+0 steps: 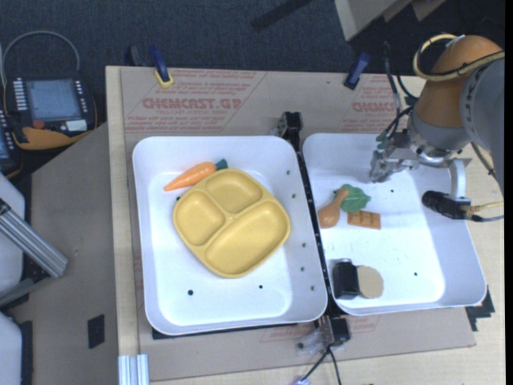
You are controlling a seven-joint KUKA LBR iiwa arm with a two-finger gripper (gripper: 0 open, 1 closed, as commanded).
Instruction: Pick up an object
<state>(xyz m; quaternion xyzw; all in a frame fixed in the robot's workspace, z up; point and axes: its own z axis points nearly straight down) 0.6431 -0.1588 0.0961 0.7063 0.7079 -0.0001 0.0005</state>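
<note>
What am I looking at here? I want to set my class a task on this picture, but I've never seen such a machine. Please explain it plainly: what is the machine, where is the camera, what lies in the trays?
The machine is a robot arm, grey with an orange band, reaching in from the right. At its end is a gripper, its tool for picking things up; it hangs over the top of the right bin. Nothing can be seen held in it.

One camera, fixed above the bench, looks down at a slant on two shallow white bins side by side.

The left bin holds a yellow divided plate and a toy carrot at the plate's upper left edge. The right bin holds a toy drumstick, a green piece, an orange block, and, near the front, a black object beside a tan disc.
</note>
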